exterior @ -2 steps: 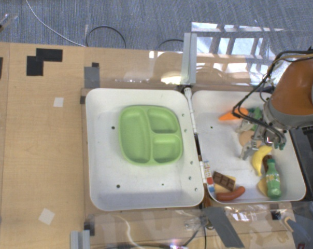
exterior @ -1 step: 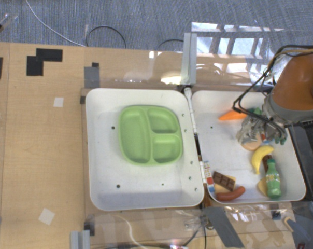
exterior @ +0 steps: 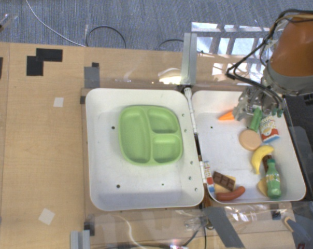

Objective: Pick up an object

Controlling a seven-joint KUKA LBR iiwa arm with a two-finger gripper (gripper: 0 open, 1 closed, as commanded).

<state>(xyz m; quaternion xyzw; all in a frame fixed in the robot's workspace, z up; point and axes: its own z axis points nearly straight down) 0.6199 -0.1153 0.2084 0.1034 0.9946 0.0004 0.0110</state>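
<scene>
Tool: was lowered into the right bin, over a green object; grip state could not be told.
Left bin: was occupied by a green tray.

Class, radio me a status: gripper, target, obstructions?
Gripper low in right bin, over green item. Nothing visibly held. Carrot, carton crowd close.

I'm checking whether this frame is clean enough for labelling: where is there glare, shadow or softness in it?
Camera view: strong glare on the metal frame behind the bins and a bright patch on the bench; soft shadow inside the left bin along its near wall; the end effector and the small toys under it look slightly soft; the green tray is evenly lit.
</scene>
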